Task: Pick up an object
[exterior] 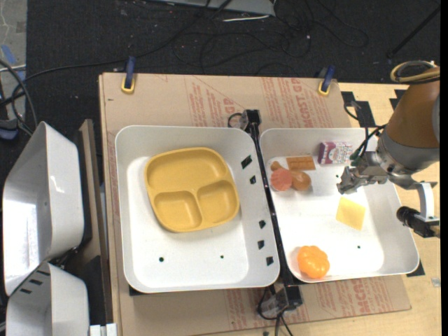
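In the right bin [378, 257] lie a pale yellow cheese block [351, 213], an orange pepper-like toy [313, 261], a pink and brown cluster of toy food [289, 180], an orange-brown bar [300, 163] and a small purple-and-white carton [334, 152]. My gripper [351, 180] hangs low over the bin's right half, just above the far edge of the cheese block and right of the carton. Nothing shows between its dark fingers.
The left bin [140, 257] bears a yellow divided plate [190, 187]. A black divider with clips [264, 208] runs between the bins. The orange-banded arm [414, 124] enters from the right. White containers [38, 201] stand off the bench at left.
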`<action>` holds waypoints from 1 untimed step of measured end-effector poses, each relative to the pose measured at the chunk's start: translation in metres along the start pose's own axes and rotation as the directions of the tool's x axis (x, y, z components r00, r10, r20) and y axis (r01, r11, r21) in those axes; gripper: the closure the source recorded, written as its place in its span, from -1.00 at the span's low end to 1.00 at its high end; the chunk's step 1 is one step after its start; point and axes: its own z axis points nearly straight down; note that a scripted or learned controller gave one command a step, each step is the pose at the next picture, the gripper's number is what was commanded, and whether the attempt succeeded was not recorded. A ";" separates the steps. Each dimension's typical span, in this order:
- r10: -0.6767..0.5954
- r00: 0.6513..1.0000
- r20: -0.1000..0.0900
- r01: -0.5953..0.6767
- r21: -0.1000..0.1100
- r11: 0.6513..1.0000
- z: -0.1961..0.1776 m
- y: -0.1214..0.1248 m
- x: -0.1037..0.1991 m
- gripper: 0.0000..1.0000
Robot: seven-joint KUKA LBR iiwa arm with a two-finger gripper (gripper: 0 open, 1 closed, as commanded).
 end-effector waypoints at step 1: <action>-0.004 1.000 0.002 0.004 -0.005 1.000 -0.063 0.005 0.003 1.00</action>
